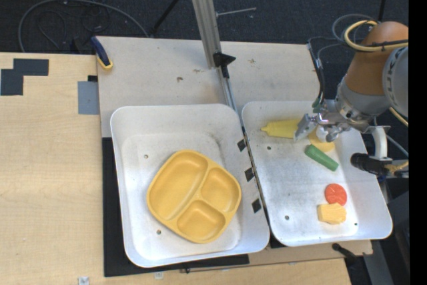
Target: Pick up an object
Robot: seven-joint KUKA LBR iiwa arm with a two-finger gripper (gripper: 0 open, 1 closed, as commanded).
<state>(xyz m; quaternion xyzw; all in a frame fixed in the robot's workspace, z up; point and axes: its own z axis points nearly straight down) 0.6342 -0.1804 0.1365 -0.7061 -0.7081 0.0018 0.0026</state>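
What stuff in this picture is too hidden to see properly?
- Tool, camera view: too small and blurred to tell its state.
- Yellow thing behind the green piece: partly covered by the tool, shape unclear.
- Yellow banana-like piece: right end hidden by the tool.

I see a yellow divided plate lying in the left bin, a metal post behind, and cables beyond the table.
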